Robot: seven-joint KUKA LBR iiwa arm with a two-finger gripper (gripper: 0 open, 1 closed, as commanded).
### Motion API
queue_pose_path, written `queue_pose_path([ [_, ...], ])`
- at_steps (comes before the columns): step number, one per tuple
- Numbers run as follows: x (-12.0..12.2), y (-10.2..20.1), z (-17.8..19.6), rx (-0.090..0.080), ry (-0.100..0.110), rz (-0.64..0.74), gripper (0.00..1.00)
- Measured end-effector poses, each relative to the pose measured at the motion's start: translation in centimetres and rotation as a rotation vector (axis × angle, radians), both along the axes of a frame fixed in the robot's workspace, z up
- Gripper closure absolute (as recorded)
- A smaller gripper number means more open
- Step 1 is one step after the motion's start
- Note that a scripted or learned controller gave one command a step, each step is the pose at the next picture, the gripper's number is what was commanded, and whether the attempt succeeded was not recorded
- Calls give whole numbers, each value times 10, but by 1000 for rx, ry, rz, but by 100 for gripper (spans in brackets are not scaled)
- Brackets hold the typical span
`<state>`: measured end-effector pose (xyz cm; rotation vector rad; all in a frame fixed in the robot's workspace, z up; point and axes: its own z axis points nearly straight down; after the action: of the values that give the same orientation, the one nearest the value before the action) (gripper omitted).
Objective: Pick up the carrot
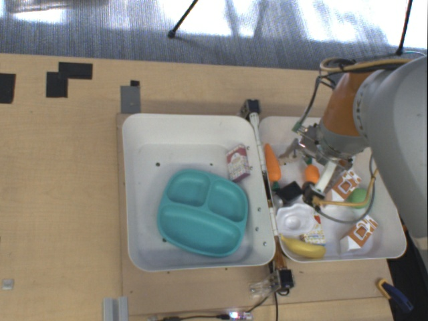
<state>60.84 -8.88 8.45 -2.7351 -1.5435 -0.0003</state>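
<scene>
Carrot [271, 164] pick, noted from the near side of the bench.

Nearest, in the right bin [394, 247]: a banana [304, 248] lies along the near wall. A white cup [294, 218] is just behind it, and a small carton [360, 233] sits off to the right.

Further in, the carrot lies flat along that bin's left wall, its long axis running near to far. It is touching the wall or just beside it, and it is clear of the cup.

The gripper [315, 160] hangs over the middle of the bin, near the carrot but to its right, not above it. The wrist covers it, so I cannot tell whether it is open or closed, or holding anything. A short orange piece [311, 174] sits right at it; I cannot identify it.

The left bin [134, 179] holds a teal divided plate [202, 211] and a small red-and-white carton [237, 162].

Handling, my judgement: light, stiff, smooth-skinned and tapered, so prone to roll or slip. Best taken across the thicker middle. The wall leaves little room on that side, so a miss is likely.
</scene>
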Motion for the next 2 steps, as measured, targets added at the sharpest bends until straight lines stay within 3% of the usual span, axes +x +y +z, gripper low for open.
queue_pose_path([
  [1,-8,-22,0,0,0,145,0],
  [2,-6,-22,12,-1,-4,147,100],
])
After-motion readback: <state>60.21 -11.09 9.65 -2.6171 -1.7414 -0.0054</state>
